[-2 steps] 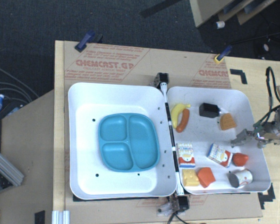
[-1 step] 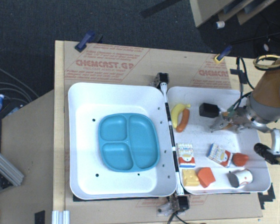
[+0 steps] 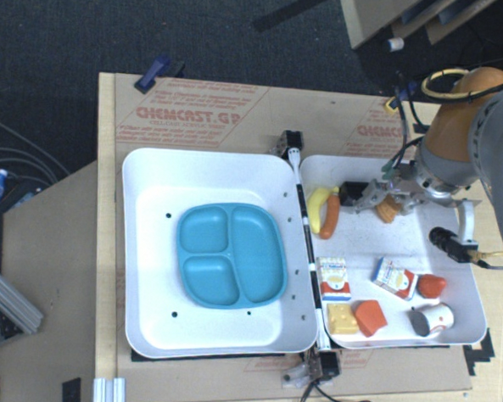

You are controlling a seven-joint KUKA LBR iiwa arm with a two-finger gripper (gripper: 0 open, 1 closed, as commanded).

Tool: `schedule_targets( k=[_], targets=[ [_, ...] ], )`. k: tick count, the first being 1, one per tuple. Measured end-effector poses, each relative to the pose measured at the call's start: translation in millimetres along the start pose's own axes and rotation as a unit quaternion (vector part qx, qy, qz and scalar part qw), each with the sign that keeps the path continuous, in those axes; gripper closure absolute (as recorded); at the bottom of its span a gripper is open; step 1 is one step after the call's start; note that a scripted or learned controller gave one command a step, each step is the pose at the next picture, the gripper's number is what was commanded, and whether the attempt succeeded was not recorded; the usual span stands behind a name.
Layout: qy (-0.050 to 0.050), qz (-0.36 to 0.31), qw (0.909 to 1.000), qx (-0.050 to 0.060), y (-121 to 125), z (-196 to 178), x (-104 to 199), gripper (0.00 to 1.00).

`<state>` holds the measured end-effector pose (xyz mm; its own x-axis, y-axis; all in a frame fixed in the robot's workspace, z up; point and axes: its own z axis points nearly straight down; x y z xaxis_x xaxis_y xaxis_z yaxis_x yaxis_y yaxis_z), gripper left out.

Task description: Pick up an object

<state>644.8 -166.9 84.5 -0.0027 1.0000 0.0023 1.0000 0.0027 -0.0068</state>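
My gripper [image 3: 377,198] hangs low over the back of the right bin [image 3: 475,295], reaching in from the right below the grey arm with its orange band [image 3: 460,124]. A small brown object [image 3: 388,212] lies just under and to the right of it; whether the two touch is unclear. Left of the gripper lie a yellow banana [image 3: 317,207] and an orange carrot-like piece [image 3: 330,216]. Nearer the front are a small carton [image 3: 333,277], a second carton [image 3: 395,278], a red piece [image 3: 431,286], a yellow cheese block [image 3: 340,319], an orange block [image 3: 370,317] and a white cup [image 3: 432,318].
The left bin [image 3: 148,232] holds a blue divided plate [image 3: 231,254]. A black clip [image 3: 291,143] sits at the back where the bins meet, another at the front [image 3: 326,363]. A cable and black plug [image 3: 449,243] hang at the right bin's right side.
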Motion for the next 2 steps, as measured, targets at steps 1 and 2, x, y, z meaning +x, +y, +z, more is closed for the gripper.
schedule_targets(
  k=[1, 2],
  targets=[
    [-0.002, 0.000, 1.0000, -0.003, 1.1, -10.8, -0.3, 1.00],
    [0.000, 0.000, 1.0000, -0.003, -107.3, -99.6, 94.0, 1.00]
  ],
)
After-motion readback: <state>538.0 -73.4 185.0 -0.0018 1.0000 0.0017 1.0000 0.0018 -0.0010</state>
